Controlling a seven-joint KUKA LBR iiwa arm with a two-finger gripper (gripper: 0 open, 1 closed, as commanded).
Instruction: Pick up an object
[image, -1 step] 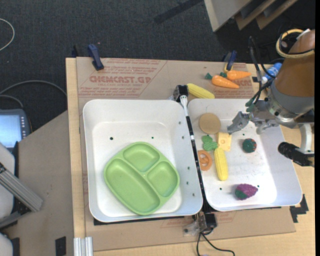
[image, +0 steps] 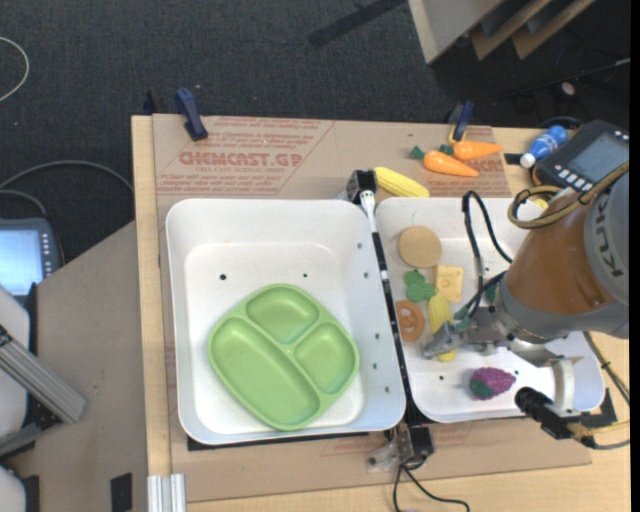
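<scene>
My gripper (image: 440, 347) is low over the right bin (image: 590, 375), pointing left at the bin's left half. Just beyond its tip lie a yellow toy piece (image: 439, 312), an orange ring (image: 410, 319) and a green toy (image: 417, 287). A bit of yellow peeks out under the tip; whether it is gripped is hidden. Farther back sit a pale yellow cheese wedge (image: 451, 281) and a round tan bun (image: 420, 245). A purple bunch of grapes (image: 490, 382) lies close below the wrist.
The left bin (image: 200, 235) holds a green divided plate (image: 284, 354). Behind the bins on the board are a yellow corn cob (image: 400, 182), orange carrots (image: 455, 160) and blue clamps (image: 190, 112). A pendant (image: 590, 160) sits at the far right.
</scene>
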